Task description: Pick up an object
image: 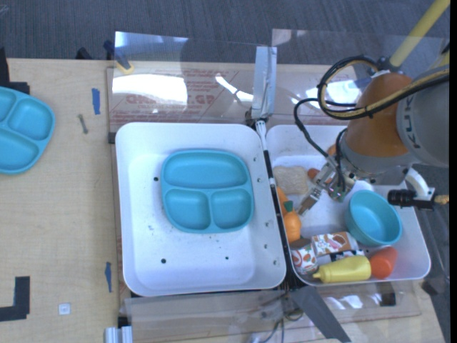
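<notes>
tool over right bin, yellow bottle lying left-right

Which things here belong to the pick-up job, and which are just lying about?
Job in hand:
tool
orange
blue bowl
yellow bottle
carton
right bin

Lying about:
blue tray in left bin
second blue tray on bench
</notes>
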### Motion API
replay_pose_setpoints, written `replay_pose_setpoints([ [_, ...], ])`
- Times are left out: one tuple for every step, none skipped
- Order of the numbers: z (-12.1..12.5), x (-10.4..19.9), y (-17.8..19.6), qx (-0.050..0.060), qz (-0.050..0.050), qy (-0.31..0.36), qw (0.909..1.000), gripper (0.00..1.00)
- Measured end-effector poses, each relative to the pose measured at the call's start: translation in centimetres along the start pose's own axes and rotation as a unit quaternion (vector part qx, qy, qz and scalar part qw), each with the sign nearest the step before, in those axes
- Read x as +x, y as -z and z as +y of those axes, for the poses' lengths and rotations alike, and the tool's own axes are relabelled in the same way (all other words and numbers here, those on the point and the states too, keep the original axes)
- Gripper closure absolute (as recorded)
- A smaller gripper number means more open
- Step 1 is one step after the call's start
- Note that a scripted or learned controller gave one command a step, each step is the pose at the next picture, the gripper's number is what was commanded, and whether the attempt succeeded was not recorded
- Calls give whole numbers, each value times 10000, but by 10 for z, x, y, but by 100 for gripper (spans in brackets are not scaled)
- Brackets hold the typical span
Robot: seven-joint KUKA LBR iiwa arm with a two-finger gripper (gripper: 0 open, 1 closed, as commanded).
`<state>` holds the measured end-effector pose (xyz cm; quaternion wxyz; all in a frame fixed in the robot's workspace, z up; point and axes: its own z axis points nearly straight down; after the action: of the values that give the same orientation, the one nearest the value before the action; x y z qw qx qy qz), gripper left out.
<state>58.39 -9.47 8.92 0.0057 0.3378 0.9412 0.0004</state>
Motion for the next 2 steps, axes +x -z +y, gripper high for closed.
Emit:
replay_pose_setpoints([
  [14, -18, -1, -6, 4, -175, 9998, 0],
  [3, -8, 0, -8, -3, -169, 9999, 0],
])
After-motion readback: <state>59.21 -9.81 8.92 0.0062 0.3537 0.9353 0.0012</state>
